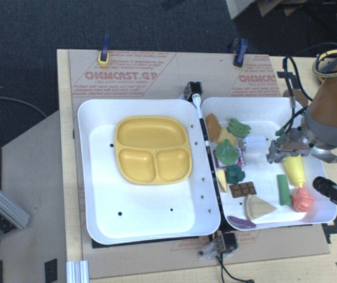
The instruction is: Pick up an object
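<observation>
The right bin [262,112] holds several toy foods. Among them are a yellow bottle-shaped piece [295,170], a green stick [284,189], a pink strawberry [303,200], a brown chocolate bar [242,188], a tan wedge [259,206], a purple piece [241,221], green leafy pieces [227,153] and an orange bread piece [213,127]. My gripper [279,152] hangs over the right part of this bin, just above the top end of the yellow piece. Nothing visible hangs from it.
The left bin [97,175] holds a yellow divided plate [153,149]. A black clip [193,90] sits where the bins meet at the back. Cables run along the bench's right side near the arm [330,108].
</observation>
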